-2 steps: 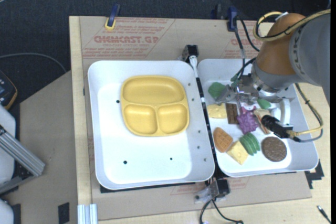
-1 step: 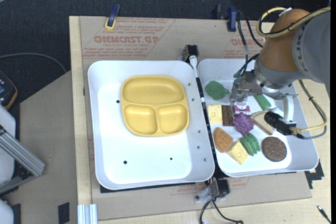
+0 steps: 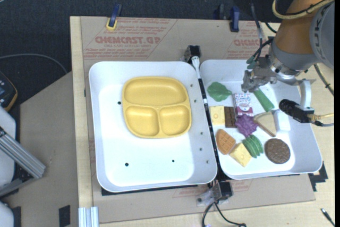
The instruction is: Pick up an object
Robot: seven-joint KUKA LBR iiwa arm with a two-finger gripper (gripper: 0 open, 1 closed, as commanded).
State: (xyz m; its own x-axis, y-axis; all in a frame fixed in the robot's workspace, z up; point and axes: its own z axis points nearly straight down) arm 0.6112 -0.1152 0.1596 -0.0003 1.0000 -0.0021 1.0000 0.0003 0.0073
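Observation:
My gripper (image 3: 249, 84) hangs over the back of the right bin (image 3: 305, 162), just above a small pink and white packet (image 3: 243, 103). Beside it lie a green leaf-shaped piece (image 3: 218, 91), a green strip (image 3: 263, 99) and a purple cluster (image 3: 246, 125). Nearer the front are an orange waffle piece (image 3: 225, 141), a yellow cheese wedge (image 3: 240, 155), a green pickle (image 3: 254, 145), a brown round cookie (image 3: 277, 150), a tan slice (image 3: 266, 124), and a yellow square (image 3: 217, 114) next to a brown bar (image 3: 230, 117). Nothing shows between the fingers.
The left bin (image 3: 106, 167) holds a yellow three-compartment plate (image 3: 156, 106). A black divider with clips runs between the bins (image 3: 202, 98). The grey arm with its orange band (image 3: 305, 13) comes in from the right over the right bin's back edge.

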